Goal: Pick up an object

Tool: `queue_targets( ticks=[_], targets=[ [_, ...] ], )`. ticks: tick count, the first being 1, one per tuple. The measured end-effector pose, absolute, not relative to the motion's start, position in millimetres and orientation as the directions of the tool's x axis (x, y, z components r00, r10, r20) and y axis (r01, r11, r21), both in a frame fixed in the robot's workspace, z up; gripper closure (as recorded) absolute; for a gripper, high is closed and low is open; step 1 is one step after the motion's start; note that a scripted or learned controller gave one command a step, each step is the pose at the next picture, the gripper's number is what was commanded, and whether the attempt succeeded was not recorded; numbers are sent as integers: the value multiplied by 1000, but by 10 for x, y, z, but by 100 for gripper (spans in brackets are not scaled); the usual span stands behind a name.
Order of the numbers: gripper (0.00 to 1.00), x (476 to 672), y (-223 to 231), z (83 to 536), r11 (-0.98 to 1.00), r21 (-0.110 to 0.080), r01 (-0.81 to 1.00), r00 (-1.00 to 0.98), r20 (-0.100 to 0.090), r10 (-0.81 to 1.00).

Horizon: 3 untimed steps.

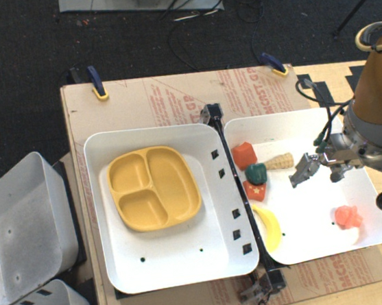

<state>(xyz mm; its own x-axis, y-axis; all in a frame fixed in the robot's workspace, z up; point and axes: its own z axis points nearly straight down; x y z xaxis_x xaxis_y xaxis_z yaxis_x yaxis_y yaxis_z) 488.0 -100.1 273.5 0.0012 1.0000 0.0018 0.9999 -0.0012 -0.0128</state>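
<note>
The two shallow white bins (pixel 169 268) look like smooth moulded plastic with a dull sheen. The yellow three-compartment plate (pixel 155 187) is smooth plastic, slightly glossy along its ridges. The bench top (pixel 164 100) is matt tan cardboard with faded red print. The curved yellow banana-shaped toy (pixel 268 226), green toy (pixel 256 173) and orange-red block (pixel 244 154) appear smooth plastic; the pink lump (pixel 348 217) looks softer and matt. The pale cone-shaped piece (pixel 281 162) has a ribbed surface. The grey two-finger gripper (pixel 319 170) looks like dull metal. The floor (pixel 15 73) is dark, rough carpet.
</note>
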Motion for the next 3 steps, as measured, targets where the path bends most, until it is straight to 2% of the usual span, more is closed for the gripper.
queue_targets(
  ticks=[1, 2, 3],
  targets=[
    [0, 4896, -999, 2776, 1, -4, 1000, -1, 0, 1000],
    [0, 4941, -985, 2315, -2, -9, 1000, 2, 1, 1000],
    [0, 4930, -944, 1656, -2, -10, 1000, 2, 2, 1000]
  ],
)
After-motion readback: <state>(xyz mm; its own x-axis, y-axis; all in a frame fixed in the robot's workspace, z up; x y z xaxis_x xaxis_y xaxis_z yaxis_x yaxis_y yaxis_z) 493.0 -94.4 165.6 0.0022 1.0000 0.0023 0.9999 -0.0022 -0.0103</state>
